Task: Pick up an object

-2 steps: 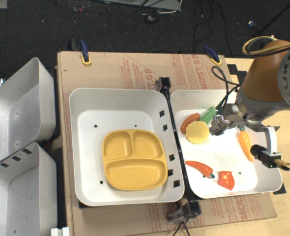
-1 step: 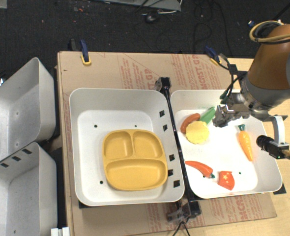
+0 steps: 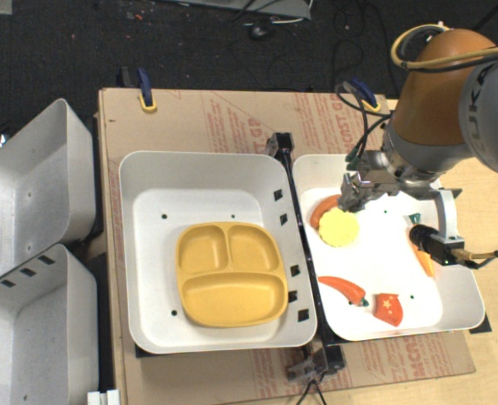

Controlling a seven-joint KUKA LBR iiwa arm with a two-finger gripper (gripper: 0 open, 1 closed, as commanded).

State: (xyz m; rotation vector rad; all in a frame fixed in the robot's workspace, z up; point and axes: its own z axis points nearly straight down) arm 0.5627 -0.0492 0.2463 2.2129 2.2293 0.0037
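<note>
Nearest the camera, at the front of the right-hand shallow white bin [image 3: 464,306], lie a small red wedge-shaped plastic piece [image 3: 388,309] and, just beside it, a curved red-and-orange plastic chilli pepper [image 3: 343,287]. Further back in the same bin sits a round yellow plastic disc [image 3: 339,229], touching a curved orange plastic piece [image 3: 321,210] at its back left. Near the right wall lies a slim orange plastic carrot with a dark green top [image 3: 424,254].

The left-hand shallow white bin [image 3: 139,226] holds a mustard-yellow plastic tray with three compartments [image 3: 230,273].

I am the grey arm with the orange band, reaching in from the right. My gripper [image 3: 351,195] hangs over the back edge of the yellow disc. Whether my jaws are apart or together I cannot tell; the wrist hides them.

I judge the disc or the orange piece to be my target. To do this well, I should centre over one item alone, come down straight, and close across its narrow side. Catching both touching pieces at once could make either slip out.
</note>
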